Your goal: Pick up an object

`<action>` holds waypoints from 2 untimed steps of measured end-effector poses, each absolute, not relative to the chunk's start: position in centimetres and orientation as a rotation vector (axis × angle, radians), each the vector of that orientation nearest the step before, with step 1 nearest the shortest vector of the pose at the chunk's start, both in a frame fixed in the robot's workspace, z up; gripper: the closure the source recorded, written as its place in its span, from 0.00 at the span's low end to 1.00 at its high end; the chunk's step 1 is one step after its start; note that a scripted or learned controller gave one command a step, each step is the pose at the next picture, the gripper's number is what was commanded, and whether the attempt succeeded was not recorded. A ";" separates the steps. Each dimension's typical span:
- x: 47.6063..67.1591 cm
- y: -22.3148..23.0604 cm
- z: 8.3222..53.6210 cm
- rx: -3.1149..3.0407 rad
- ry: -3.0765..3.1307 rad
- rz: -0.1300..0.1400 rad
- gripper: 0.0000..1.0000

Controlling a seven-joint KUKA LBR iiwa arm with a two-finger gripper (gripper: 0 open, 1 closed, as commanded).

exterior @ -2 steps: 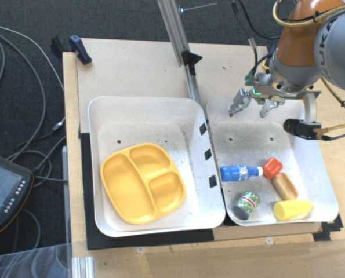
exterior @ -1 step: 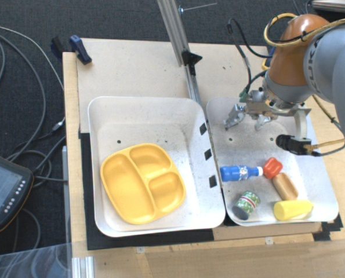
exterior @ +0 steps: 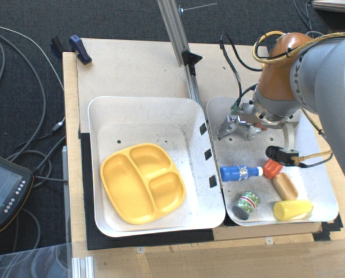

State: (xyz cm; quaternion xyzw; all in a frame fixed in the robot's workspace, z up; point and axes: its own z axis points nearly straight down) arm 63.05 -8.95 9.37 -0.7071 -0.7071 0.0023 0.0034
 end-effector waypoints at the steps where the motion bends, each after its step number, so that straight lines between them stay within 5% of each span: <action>1: 63.3 -8.9 10.9 -2.220 -2.221 -0.003 1.00; 2: 63.6 -8.1 15.6 -2.222 -2.227 -0.008 1.00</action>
